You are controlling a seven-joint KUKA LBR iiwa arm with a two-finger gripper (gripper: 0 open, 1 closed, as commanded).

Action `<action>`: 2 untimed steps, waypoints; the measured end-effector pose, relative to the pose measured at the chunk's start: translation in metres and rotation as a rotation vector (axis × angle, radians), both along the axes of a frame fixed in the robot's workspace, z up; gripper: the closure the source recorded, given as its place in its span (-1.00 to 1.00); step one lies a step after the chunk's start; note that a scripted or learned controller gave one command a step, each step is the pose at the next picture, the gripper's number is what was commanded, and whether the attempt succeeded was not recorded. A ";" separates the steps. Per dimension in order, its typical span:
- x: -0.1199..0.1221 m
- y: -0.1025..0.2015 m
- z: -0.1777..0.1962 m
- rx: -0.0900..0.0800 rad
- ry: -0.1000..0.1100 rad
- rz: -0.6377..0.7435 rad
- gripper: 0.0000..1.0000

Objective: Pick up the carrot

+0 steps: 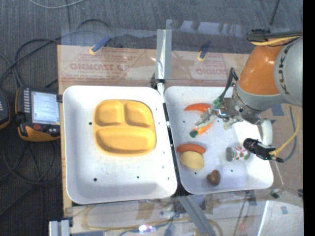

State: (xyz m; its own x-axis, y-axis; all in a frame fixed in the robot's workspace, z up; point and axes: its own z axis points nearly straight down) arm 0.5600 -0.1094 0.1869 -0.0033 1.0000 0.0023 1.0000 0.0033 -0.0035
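Carrot lies in the right bin, upper-left part, small and orange with a green tip at its lower-left end; long axis runs diagonally, lower-left to upper-right. Pincer sits just above and right of it, at or touching the carrot's upper end; fingers are too blurred against the bin to tell whether spread or pinched, and no lift is visible. Red-orange pepper-like piece lies just up-left of the pincer and could get in the way. Red slice and yellow lump are below the carrot, brown item lower, small can to the right. Left bin holds a yellow tray, well apart.
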 end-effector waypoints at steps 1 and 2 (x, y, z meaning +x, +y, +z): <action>0.046 -0.018 -0.097 -0.006 -0.014 0.253 -1.00; 0.047 -0.017 -0.087 -0.004 -0.018 0.252 1.00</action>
